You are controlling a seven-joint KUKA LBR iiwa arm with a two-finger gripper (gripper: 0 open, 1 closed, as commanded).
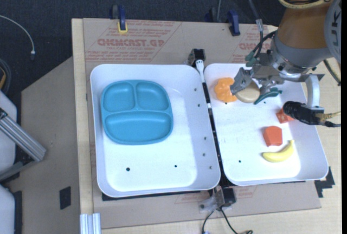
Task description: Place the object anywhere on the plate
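A blue three-compartment plate (137, 111) lies in the left white bin (154, 173). My gripper (253, 89) hangs low over the back left part of the right bin (244, 165). Its fingers stand apart, astride a beige rounded object (247, 95) that rests on the bin floor. An orange fruit-like object (224, 90) sits just left of the beige one, touching or nearly touching it. I cannot tell whether the fingers touch the beige object.
In the right bin lie a red block (272, 135), a yellow banana (278, 153) and a small red piece (282, 116) beside a black part of the arm (301, 111). A raised divider (209, 114) separates the two bins.
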